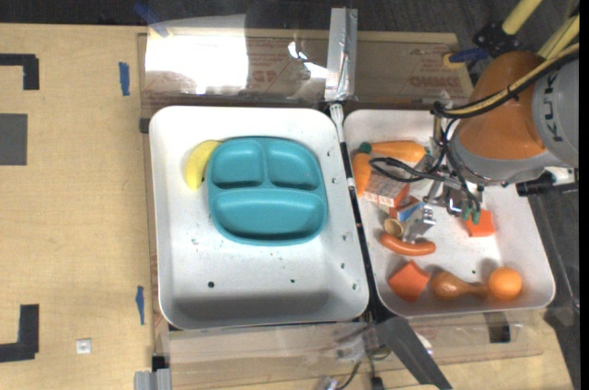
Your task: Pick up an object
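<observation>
My gripper (pixel 416 219) hangs low in the right bin (pixel 538 236), among a heap of toy foods. Directly under it lies a red sausage (pixel 406 244). A small orange carton (pixel 382 187) and an orange-yellow piece (pixel 397 153) lie just up and left of it. To its right sits a red piece with a green tip (pixel 479 222). Along the bin's near side are an orange cup-shaped piece (pixel 409 280), a brown piece (pixel 449 287) and an orange ball (pixel 504 283). I see nothing lifted in the gripper.
The left bin (pixel 258 292) holds a teal divided plate (pixel 268 189) with a yellow banana (pixel 195 163) tucked behind its left edge. A metal divider (pixel 342 57) stands behind the bins. The arm's orange band (pixel 502 108) overhangs the right bin's far right corner.
</observation>
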`<state>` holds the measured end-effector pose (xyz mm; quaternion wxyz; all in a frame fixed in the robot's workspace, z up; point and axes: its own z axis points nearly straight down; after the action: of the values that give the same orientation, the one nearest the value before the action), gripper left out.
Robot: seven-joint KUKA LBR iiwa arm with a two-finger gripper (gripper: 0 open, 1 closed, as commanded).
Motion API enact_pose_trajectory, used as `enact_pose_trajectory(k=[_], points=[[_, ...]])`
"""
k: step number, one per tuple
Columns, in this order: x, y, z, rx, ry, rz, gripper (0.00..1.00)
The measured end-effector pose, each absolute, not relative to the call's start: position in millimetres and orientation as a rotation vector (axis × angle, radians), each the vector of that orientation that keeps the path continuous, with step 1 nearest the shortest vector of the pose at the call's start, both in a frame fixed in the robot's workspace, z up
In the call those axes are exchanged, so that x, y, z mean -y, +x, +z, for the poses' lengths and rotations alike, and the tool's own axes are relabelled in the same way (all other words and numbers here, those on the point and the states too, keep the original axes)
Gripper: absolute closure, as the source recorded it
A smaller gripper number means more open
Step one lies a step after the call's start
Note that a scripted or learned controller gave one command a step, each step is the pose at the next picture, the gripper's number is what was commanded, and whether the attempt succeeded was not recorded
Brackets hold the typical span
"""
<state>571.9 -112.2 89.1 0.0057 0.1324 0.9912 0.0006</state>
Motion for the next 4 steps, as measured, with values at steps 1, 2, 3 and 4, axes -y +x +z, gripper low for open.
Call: enact_pose_trajectory(k=[1, 2, 3, 4], points=[[118, 598.4, 89, -3.11, 0.344, -0.002, 0.0], [99, 617.0, 90, -3.105, 0.357, -0.01, 0.0], [163, 542.0, 89, -3.098, 0.458, -0.006, 0.0], [110, 482.4, 89, -3.113, 0.34, 0.0, 0.0]])
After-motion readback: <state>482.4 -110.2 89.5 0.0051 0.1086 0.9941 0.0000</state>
